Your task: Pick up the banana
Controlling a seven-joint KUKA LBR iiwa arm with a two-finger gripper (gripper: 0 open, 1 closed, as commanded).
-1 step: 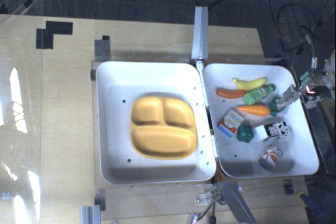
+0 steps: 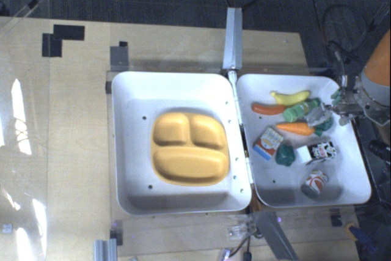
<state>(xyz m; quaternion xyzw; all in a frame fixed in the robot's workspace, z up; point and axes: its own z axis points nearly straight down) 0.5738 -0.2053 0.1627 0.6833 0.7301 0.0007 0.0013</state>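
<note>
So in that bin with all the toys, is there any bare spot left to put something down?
Yes: the right bin's near-left floor, below the small carton and left of the can. A narrow strip also runs above the banana. The middle is crowded: carrot, green bottle, gripper at the right rim.

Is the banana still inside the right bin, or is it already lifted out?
Inside. The banana lies on the floor of the right bin, near its far wall, beside the red-orange item.
</note>
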